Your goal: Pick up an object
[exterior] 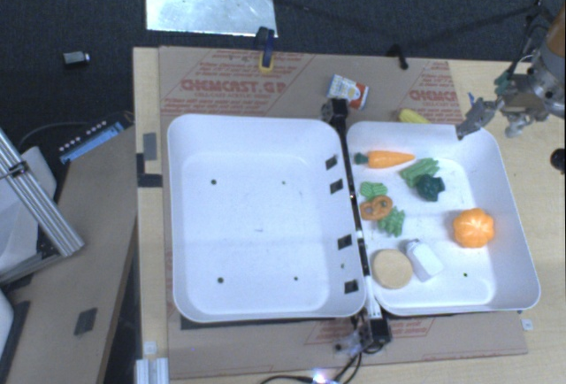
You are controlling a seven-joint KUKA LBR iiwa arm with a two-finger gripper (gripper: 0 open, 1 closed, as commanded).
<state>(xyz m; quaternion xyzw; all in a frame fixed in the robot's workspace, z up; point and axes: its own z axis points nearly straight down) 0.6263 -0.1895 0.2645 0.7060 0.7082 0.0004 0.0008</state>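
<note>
The right bin [508,188] holds a carrot [389,158], a dark green broccoli piece [425,180], an orange [473,227], a tan round disc [392,269], a small white bottle [424,259] and an orange-and-green sliced piece [378,206]. My gripper [492,126] hangs over the bin's far right corner, above and to the right of the broccoli. It is open, with nothing between its fingers.
The left bin [190,196] lies beside the right one, joined by black clips [345,214]. A yellow item [411,117] and a small carton [348,90] lie on the cardboard behind the bins. A metal frame [35,205] stands at the left.
</note>
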